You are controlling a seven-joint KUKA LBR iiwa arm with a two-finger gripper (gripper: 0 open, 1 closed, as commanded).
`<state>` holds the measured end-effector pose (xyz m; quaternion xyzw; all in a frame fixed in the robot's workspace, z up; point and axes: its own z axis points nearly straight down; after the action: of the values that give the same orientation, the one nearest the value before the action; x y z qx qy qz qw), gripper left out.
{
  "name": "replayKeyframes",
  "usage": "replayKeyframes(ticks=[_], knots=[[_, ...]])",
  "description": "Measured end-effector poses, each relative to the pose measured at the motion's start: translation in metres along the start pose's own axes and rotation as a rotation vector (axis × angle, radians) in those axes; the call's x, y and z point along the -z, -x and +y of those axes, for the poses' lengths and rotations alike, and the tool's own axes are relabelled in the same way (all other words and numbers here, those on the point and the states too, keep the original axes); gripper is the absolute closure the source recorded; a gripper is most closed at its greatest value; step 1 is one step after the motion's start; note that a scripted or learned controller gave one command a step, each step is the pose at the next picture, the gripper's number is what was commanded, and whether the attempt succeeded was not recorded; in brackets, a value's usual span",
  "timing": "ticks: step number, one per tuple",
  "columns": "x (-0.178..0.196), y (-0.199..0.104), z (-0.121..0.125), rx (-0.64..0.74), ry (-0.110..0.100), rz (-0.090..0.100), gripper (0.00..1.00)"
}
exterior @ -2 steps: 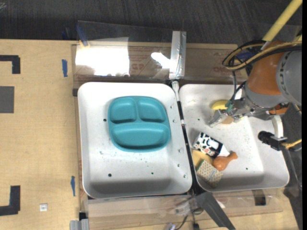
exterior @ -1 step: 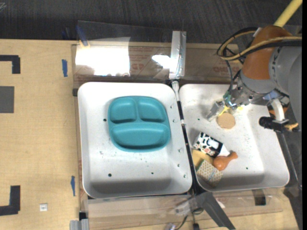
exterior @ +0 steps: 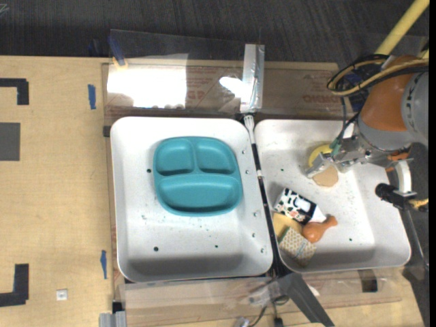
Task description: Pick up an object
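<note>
The gripper (exterior: 328, 161) is seen low over the right bin (exterior: 381, 247), at its far side, right at a yellow object (exterior: 315, 157) and a tan, rounded object (exterior: 328, 176). Contact with either cannot be confirmed from this angle. Whether the gripper is released or clenched cannot be told; its tip is lost against the two objects, so no grasp is claimed.

The step in hand is judged to be the reach or the grasp attempt itself, with nothing lifted yet. For the next move, a firm closure on one of the two pieces would be needed, then a straight lift clear of the bin wall. The tan piece is rounded, so a slip is to be feared.

Nearer the front, a black-and-white patterned pack (exterior: 298, 205), an orange toy-like piece (exterior: 319, 229) and a woven tan item (exterior: 297, 245) are bunched together. A teal divided plate (exterior: 197, 174) is seen in the left bin (exterior: 133, 237).

Print is noted on the pack, and reddish lettering on the cardboard (exterior: 293, 90) behind the bins, but neither can be read.
</note>
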<state>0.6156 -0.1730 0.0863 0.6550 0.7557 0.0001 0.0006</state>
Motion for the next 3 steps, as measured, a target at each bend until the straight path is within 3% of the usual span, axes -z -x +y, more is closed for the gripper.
replayKeyframes(ticks=[1, 2, 3], knots=[[0.012, -0.001, 0.003, 0.003, 0.006, -0.001, 1.0], [0.155, -0.078, 0.021, 0.027, 0.012, -0.001, 1.0], [0.149, -0.076, 0.018, 0.023, 0.001, 0.0, 0.0]])
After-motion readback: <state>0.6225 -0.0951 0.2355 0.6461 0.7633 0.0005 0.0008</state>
